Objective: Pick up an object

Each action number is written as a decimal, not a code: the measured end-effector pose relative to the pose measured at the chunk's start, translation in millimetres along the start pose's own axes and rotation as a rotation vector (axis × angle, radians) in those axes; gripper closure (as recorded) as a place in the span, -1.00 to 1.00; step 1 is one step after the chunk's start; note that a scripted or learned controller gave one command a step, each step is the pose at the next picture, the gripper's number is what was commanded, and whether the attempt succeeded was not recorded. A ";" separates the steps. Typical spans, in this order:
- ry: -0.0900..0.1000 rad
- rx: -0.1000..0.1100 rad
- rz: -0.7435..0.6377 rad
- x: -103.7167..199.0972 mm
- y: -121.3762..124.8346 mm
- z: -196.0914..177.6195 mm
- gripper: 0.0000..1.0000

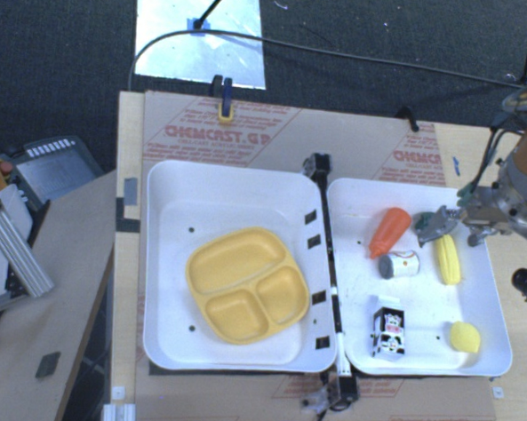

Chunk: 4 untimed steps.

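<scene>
Two shallow white plastic bins sit side by side on the table. The left bin [171, 199] carries a yellow three-compartment plastic tray [246, 284], set slightly askew near the bin's middle. The right bin [486, 352] carries the loose items: an orange carrot-shaped toy [390, 231] lies tilted near the bin's far left part, its narrow end pointing toward the near edge; just beside that end rests a small white-and-grey cylindrical can [399, 264] on its side, the two close enough that I cannot tell whether they touch. A yellow banana-shaped toy [447, 259] lies lengthwise toward the bin's right side, a small yellow lemon-shaped toy [465, 337] sits near the right near corner, and a black-and-white patterned box [389, 332] lies close to the near edge at the bin's left. The grey arm reaches in over the right edge, and its end effector [436, 225] hovers between the carrot and the banana's far end; whether its fingers are apart or closed I cannot tell, and nothing is visibly between them.
</scene>
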<state>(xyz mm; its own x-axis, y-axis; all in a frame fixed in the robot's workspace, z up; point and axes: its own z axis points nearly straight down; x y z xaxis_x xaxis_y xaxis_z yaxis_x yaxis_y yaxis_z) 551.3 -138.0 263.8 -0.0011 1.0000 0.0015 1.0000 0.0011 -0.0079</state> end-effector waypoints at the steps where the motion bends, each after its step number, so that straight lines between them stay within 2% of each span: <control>1: -0.002 -0.010 -0.002 0.1 1.9 -5.0 -1.00; 2: -0.001 -0.006 -0.001 3.0 11.4 43.0 -1.00; 4: 0.000 -0.004 0.000 12.0 -2.8 154.6 -1.00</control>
<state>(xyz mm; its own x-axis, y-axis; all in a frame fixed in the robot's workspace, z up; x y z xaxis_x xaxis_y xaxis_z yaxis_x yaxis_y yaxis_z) 547.2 -125.7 109.2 -0.0016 1.0000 0.0016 1.0000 0.0016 -0.0042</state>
